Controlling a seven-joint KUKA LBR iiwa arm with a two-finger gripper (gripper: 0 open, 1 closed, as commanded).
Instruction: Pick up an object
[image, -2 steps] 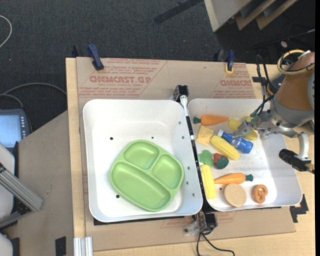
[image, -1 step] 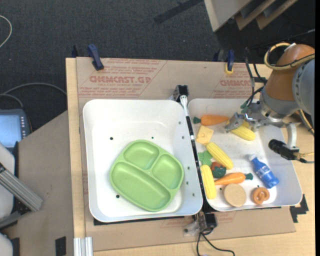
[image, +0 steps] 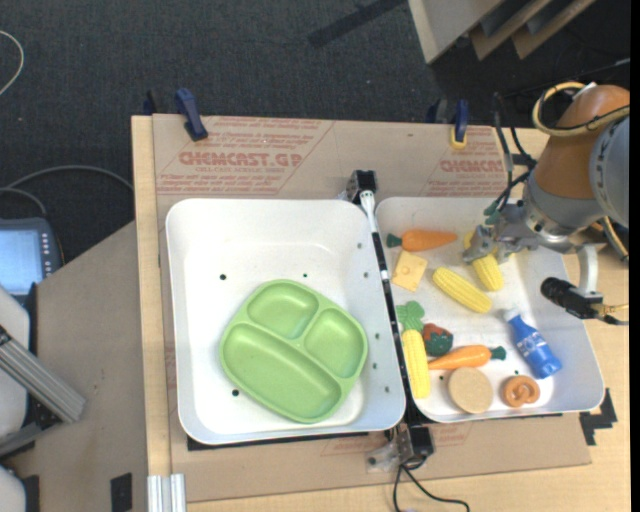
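Left bin (image: 190, 300): green tray (image: 293, 349); right bin (image: 575, 340): toy food (image: 461, 289).

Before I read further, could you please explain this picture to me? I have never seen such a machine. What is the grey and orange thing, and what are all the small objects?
One camera looks down at a slant on a bench. The grey and orange thing at the right is a robot arm; its tool hangs over the right bin, just above a small corn cob. I cannot tell whether it holds anything. That bin contains toy food: a carrot, a cheese piece, a larger corn cob, a blue bottle, a round cracker and others. The left bin holds a green divided plate.
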